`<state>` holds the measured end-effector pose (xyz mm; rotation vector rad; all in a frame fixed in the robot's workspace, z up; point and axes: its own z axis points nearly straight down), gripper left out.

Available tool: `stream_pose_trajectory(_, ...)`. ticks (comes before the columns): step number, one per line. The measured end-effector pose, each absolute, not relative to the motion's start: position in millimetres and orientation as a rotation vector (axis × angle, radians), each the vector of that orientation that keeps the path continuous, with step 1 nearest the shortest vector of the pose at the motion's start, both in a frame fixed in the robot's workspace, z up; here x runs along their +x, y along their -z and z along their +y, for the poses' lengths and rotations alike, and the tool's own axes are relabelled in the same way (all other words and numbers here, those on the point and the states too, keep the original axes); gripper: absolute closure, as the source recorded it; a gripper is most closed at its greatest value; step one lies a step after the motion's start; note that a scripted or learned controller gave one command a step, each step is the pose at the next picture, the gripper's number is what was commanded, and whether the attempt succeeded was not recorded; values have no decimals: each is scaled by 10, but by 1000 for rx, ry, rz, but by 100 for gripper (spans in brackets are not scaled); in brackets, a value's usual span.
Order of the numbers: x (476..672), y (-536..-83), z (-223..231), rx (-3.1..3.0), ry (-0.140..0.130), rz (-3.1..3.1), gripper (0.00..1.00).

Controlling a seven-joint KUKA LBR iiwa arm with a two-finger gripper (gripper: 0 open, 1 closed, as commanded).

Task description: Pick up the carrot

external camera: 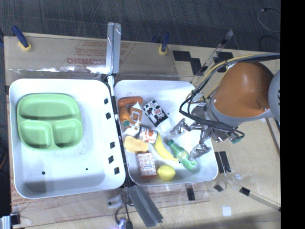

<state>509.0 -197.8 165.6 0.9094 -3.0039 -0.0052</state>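
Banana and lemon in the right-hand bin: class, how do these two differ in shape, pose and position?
The banana is long and curved; the lemon is short and rounded. The banana lies slanted mid-bin beside the green bottle; the lemon sits near the bin's front wall beside the small carton. Both are yellow and lie in the right bin.

The grey arm reaches in from the right, its orange band [240, 89] bulging large above the wrist. Below it the gripper [189, 138] points down and to the left, its 2 metal fingers [178, 127] spread apart. Black and yellow cables loop along the wrist.
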Motion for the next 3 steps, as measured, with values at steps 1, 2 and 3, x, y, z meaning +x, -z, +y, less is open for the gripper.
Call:
stream_pose_trajectory(1, 5106, -1515, -2088, 1561, 6, -2727, 0)
stream_pose_trajectory(2, 5426, -895, -2088, 1520, 9, -2747, 0)
stream_pose_trajectory(3, 5427, -974, -2072, 1522, 16, -2744, 100)
